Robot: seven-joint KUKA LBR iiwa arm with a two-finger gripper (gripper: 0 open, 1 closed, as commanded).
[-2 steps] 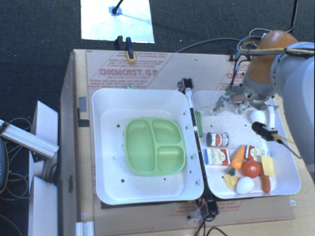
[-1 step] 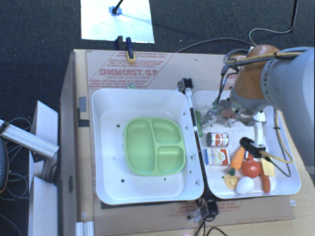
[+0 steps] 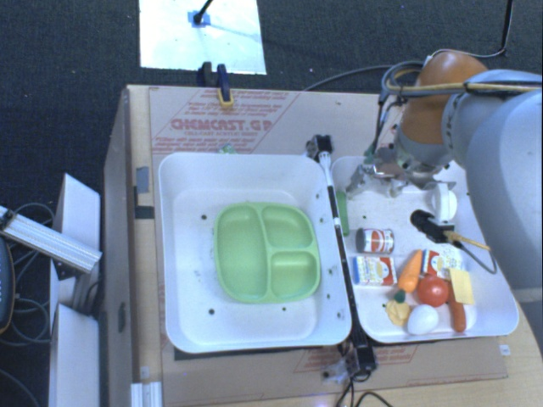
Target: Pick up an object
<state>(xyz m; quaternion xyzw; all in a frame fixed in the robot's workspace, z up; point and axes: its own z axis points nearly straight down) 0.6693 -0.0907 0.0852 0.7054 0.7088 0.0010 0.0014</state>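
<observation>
The gripper (image 3: 380,179) hangs low over the far end of the right bin (image 3: 501,312), and the arm (image 3: 501,151) reaches in from its right. Nothing shows in its hold, and I cannot tell whether it is open or closed.

The things to pick lie on the near side of the gripper in the same bin. A green stick (image 3: 342,211) lies just to its left along the bin wall, and a white cup (image 3: 445,202) sits to its right. A can (image 3: 374,241) lies on its side nearest below the gripper, with a carton (image 3: 373,270) just beyond it. Farther off are a carrot (image 3: 410,271), a tomato (image 3: 432,292), an egg (image 3: 422,319) and a yellow block (image 3: 462,287), clustered close together.

Well to the gripper's left, the left bin (image 3: 182,227) holds a green plate (image 3: 267,253) with three compartments.
</observation>
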